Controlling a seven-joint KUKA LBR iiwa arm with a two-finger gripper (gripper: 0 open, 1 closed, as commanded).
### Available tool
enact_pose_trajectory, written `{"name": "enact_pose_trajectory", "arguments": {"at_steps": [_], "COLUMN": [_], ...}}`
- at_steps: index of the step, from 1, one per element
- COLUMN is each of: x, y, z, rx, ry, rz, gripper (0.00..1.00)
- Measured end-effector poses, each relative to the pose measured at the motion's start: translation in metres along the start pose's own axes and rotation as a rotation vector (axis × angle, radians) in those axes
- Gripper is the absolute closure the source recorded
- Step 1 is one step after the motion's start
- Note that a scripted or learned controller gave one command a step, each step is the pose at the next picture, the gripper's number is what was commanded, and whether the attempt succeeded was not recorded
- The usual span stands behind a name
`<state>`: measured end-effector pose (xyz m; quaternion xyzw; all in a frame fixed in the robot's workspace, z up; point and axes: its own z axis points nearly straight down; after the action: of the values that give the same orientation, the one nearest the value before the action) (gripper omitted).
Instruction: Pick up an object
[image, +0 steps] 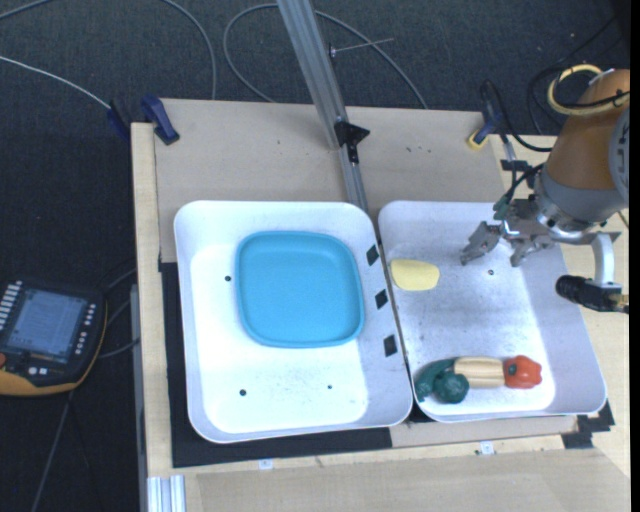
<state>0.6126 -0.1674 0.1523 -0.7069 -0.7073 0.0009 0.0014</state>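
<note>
Approach step: the pincer (503, 243) hung open and empty over the right bin (570, 330); next, descend onto the yellow piece (414, 275).

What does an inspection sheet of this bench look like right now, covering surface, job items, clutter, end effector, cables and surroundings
Surface: wooden bench bearing two shallow white bins side by side, left bin and right bin.
Job's things: in the right bin, a pale yellow piece near its left wall; along its near edge, a green item, a tan item and a red item in a row.
Clutter: blue tray in the left bin.
End effector: fingers spread open, above the right bin's far part, nothing between them.
Cables: loops on the dark floor beyond the bench.
Surroundings: handheld pendant on the floor, left.
</note>
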Motion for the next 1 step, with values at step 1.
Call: {"name": "enact_pose_trajectory", "arguments": {"at_steps": [1], "x": [0.0005], "y": [-0.0009], "z": [0.0526], "rx": [0.001], "ry": [0.000], "rz": [0.000], "gripper": [0.00]}}
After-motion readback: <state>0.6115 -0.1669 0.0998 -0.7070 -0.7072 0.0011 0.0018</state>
